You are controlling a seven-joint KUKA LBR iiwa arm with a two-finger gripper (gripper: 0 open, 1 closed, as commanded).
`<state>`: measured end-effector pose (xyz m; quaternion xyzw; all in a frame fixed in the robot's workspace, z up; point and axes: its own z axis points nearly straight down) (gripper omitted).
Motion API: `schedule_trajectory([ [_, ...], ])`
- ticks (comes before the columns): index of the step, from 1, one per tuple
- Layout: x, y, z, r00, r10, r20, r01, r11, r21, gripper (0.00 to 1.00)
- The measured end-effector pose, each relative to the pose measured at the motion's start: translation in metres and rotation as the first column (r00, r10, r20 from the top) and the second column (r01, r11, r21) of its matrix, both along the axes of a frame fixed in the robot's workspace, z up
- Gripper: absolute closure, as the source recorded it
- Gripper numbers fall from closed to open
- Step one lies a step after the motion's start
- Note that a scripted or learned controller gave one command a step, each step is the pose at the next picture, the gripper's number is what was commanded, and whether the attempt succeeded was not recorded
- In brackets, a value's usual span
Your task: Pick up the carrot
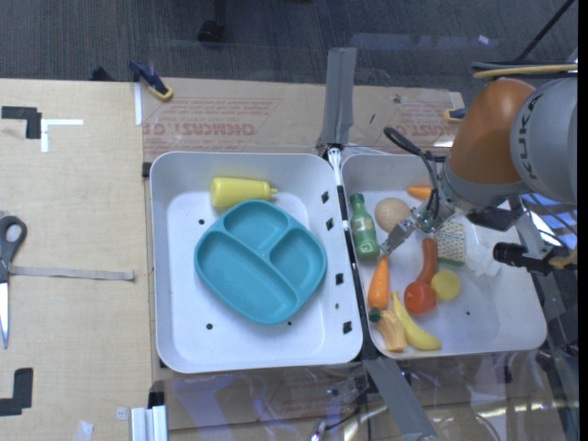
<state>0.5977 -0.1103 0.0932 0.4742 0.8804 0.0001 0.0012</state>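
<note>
Pincer (pixel 401 237) hangs low in the right bin (pixel 514 333), fingers spread a little, nothing between them. Its tips sit just above the carrot (pixel 378 284), apart from it (carrot lies lengthwise near the bin's left wall). Green bottle (pixel 364 228) just left of the tips, a beige round item (pixel 391 213) behind them. Red sausage (pixel 429 257), tomato (pixel 419 297), lemon (pixel 446 285) and banana (pixel 415 331) crowd beside the carrot. Left bin (pixel 175 338) holds a blue divided plate (pixel 261 261) and a yellow bottle (pixel 241 190). Scissors (pixel 7 265) lie on the desk (pixel 73 200) at far left.
</note>
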Motion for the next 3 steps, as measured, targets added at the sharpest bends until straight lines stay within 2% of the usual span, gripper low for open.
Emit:
schedule_trajectory([
  [1, 0.046, -0.052, -0.004, 0.998, -0.051, -0.024, 0.051, 0.999, 0.017, 0.0],
  [2, 0.049, -0.055, 0.009, 0.999, -0.05, -0.006, 0.05, 0.999, 0.006, 1.0],
  [3, 0.054, -0.016, 0.127, 0.743, -0.67, 0.0, 0.67, 0.743, -0.001, 1.0],
])
